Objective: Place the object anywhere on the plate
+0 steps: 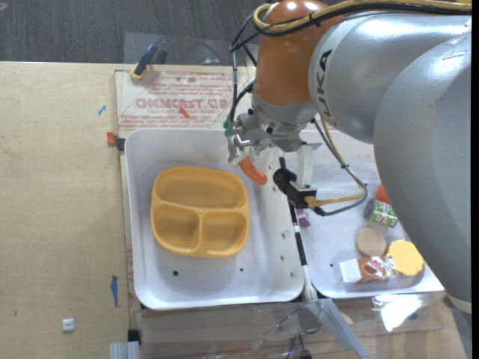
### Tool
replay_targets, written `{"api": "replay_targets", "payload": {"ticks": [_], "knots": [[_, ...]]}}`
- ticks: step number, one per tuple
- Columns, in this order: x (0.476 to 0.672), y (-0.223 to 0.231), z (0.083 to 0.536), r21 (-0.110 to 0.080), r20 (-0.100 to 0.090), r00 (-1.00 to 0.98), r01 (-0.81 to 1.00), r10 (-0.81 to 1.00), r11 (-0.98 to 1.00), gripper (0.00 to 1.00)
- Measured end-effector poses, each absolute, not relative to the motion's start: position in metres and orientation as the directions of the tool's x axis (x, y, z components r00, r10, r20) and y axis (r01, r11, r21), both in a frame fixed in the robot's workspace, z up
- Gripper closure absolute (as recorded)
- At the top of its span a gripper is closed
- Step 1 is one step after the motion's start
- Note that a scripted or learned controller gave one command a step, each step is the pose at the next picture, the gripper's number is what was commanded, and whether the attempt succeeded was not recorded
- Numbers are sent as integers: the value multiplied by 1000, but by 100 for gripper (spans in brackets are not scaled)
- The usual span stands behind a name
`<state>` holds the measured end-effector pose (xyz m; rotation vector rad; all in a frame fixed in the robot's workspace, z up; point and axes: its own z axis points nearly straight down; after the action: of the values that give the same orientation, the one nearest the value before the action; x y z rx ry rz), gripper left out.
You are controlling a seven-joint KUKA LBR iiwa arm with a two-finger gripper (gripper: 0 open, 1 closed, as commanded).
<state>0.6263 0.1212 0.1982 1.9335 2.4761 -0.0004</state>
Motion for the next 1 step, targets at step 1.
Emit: {"api": "replay_targets", "payload": {"ticks": [1], "knots": [[610, 167, 201, -3, 0, -247, 969, 969, 247, 100]]}}
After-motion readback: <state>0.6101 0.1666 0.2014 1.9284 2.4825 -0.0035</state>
